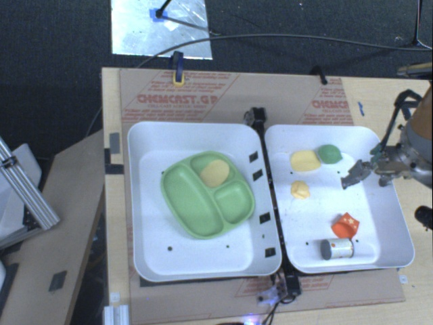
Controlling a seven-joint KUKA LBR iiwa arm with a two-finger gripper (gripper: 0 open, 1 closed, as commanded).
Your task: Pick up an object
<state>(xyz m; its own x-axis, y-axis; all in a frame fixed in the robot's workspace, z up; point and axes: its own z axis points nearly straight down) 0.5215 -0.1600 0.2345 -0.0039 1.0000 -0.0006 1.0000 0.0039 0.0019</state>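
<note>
Loose objects in the right bin, end effector above its right side.

The right bin (pixel 385 202) holds a yellow block (pixel 305 160), a green ball (pixel 329 154), a small yellow lump (pixel 300 190), an orange piece (pixel 346 225) and a grey can (pixel 337 249). The end effector (pixel 354 175) hovers apart from them; I cannot tell its opening. The left bin (pixel 145 202) holds a green divided plate (pixel 196 205) with a yellow item (pixel 215 172).

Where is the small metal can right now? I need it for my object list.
The metal can lies on its side near the front edge of the right bin, just below the orange object.
</note>
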